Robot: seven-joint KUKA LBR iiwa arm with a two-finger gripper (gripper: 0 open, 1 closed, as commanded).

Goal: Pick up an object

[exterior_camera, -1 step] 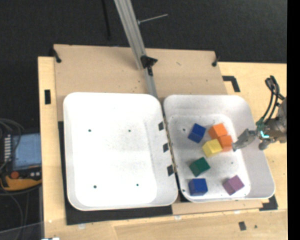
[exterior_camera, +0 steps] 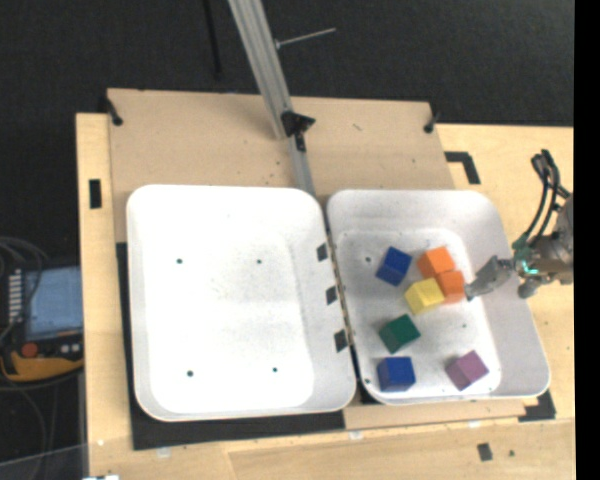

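Bench: you are looking down at a slant on a light wooden bench (exterior_camera: pixel 400 153) carrying two shallow white bins side by side.
Left bin: the left bin (exterior_camera: pixel 230 298) shows you a bare white floor with a few small dark dots.
Right bin: the right bin (exterior_camera: pixel 510 358) holds all six cubes, gathered in its middle and near part.
Far blue cube: a blue cube (exterior_camera: pixel 394 266) sits farthest left of the far group.
Orange cubes: an orange cube (exterior_camera: pixel 439 262) lies just right of that blue one, and a second orange cube (exterior_camera: pixel 452 286) sits just nearer, touching or almost touching it.
Yellow cube: the yellow cube (exterior_camera: pixel 423 295) rests against the left side of the second orange cube.
Green cube: the green cube (exterior_camera: pixel 399 332) lies nearer to you than the yellow one, apart from it.
Near row: another blue cube (exterior_camera: pixel 396 372) and a purple cube (exterior_camera: pixel 467 369) lie close to the near wall, well apart from each other.
Gripper: the gripper (exterior_camera: pixel 477 283) comes in from the right over the right bin, its tip just beside the second orange cube.
Fingers: you cannot tell from this view whether they are spread or pressed together, and no cube is seen between them.
Background: a grey metal pole (exterior_camera: pixel 265 63) slants up from the far edge of the bench.
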